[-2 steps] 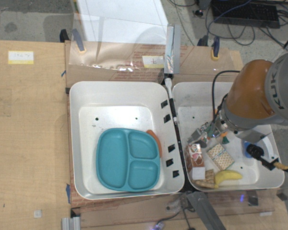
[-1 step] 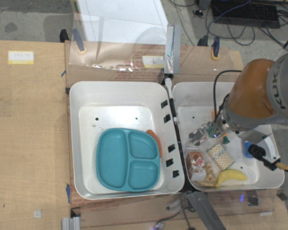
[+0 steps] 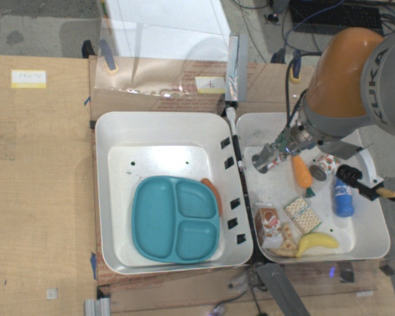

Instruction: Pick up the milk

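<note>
The milk (image 3: 268,221), a small carton lying flat just left of the banana (image 3: 317,243), looks light, thin-walled and easily crushed, so its narrow sides seem best to pinch, while the gripper (image 3: 266,158) hovers well above it, jaws' state unclear.

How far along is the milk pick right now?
Early stage. Done: the arm has reached over the right bin, with the pincer low near its upper left. In hand: nothing visible between its fingers. Left: the milk, the small carton, lies near the bin's lower left beside the banana, apart from the pincer; it has yet to be grasped and lifted.
</note>
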Motion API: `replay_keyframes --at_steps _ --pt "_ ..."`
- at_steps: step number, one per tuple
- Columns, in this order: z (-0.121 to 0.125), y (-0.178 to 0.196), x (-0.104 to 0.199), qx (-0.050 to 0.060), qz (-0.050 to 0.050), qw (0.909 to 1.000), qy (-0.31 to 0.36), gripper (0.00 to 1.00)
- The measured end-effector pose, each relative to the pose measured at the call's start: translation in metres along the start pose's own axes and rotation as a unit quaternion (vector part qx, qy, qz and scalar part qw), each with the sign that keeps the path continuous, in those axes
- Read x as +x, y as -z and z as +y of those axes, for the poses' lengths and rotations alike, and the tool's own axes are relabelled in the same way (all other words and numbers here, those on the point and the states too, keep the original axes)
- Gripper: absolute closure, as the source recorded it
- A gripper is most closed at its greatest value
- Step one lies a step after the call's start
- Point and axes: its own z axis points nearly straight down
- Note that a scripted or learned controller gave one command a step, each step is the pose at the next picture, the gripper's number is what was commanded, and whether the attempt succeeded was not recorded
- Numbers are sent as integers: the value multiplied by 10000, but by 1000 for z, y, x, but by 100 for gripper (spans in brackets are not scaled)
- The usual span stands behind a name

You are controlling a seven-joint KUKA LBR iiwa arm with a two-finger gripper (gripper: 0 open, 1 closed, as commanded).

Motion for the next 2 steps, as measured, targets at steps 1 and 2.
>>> replay_keyframes --at_steps 1,2 --pt "105 33 33 -8 -2 9987 511 100" --pt "84 0 33 6 7 9813 1927 100"
